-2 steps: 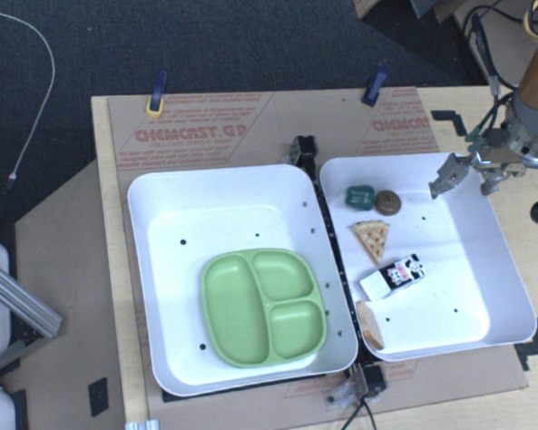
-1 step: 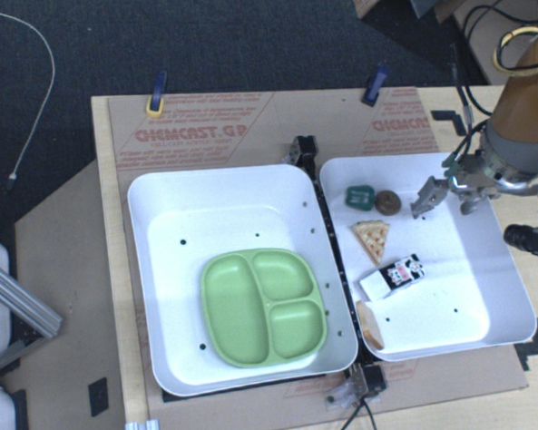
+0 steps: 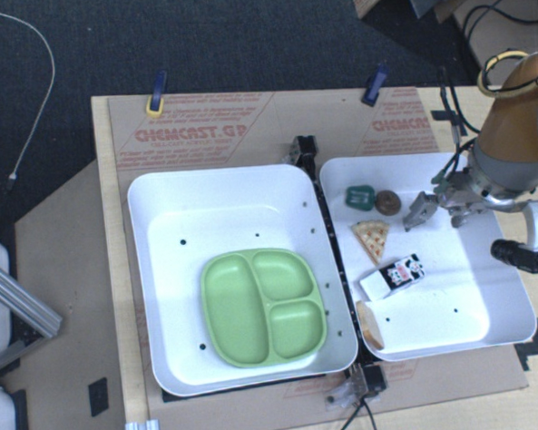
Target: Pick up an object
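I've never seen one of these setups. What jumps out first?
A pale green divided plate lies in the left white bin. The right bin holds small bits: a pizza-slice toy, a black-and-white carton. The grey-and-orange arm's gripper hangs over that bin's upper right.

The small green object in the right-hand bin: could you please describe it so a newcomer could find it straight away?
Start at the right bin, the one without the green divided plate. Near its far left corner lies the small dark green object, touching a round brown piece on its right. It is the bin's sole green item, lying above the tan pizza-like wedge.
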Action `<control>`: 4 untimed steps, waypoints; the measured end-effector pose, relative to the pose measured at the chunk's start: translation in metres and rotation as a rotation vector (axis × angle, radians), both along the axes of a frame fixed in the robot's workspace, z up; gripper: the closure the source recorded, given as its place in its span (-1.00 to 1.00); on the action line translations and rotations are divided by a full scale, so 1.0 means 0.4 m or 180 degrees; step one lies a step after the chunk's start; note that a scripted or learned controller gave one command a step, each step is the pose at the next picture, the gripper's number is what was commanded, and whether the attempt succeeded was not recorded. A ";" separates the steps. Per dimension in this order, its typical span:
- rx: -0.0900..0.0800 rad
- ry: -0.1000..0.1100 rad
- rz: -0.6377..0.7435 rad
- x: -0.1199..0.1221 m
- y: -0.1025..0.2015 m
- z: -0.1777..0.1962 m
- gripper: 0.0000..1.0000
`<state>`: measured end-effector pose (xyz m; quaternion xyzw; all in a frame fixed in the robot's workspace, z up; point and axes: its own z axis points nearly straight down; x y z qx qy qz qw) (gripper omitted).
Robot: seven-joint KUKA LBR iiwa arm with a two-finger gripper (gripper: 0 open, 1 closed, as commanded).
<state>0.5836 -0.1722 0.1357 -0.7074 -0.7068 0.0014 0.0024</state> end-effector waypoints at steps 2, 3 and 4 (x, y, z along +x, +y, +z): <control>-0.0006 -0.0021 0.0000 0.002 0.001 -0.098 1.00; -0.0013 -0.0036 -0.0001 -0.013 -0.010 0.020 1.00; -0.0014 -0.0037 0.0001 -0.014 -0.036 0.151 1.00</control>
